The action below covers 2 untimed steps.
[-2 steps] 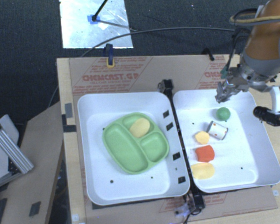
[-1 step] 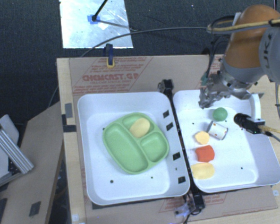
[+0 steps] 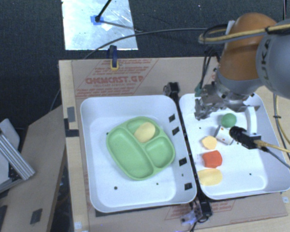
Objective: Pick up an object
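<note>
My gripper [image 3: 218,132] hangs low over the right bin [image 3: 274,178], below the grey wrist. A green ball [image 3: 228,119] lies just to its upper right. A small yellow piece [image 3: 209,143] sits just to its lower left. Further toward the front are a red block [image 3: 212,158] and a yellow lump [image 3: 210,176]. Nothing shows between the gripper and these objects that I can call a hold.
The left bin [image 3: 100,189] holds a green divided plate [image 3: 133,158] with a yellow item [image 3: 145,132] in its upper compartment. A black divider [image 3: 185,150] runs between the two bins. The arm's bulk covers the right bin's back part.
</note>
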Available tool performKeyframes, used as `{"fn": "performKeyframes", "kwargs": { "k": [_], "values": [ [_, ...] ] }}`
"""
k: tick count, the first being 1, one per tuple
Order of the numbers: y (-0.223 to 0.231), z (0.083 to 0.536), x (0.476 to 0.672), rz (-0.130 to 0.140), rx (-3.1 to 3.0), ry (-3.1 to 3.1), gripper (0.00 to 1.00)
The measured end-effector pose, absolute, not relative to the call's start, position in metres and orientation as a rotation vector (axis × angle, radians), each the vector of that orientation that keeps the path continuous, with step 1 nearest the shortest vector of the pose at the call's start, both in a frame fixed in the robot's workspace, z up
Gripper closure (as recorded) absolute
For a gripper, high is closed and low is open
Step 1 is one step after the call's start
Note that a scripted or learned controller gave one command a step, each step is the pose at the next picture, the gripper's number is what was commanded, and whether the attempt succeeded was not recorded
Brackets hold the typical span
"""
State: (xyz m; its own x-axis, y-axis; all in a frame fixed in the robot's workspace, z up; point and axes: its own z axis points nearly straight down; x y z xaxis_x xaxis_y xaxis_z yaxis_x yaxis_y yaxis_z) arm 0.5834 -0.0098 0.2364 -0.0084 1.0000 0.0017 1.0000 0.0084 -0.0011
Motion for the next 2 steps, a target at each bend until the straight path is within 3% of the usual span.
{"fn": "performKeyframes", "kwargs": {
  "k": [2],
  "values": [
    [0.097,0.226,0.555,-0.001,-2.21,-2.231,1.0]
  ]
}}
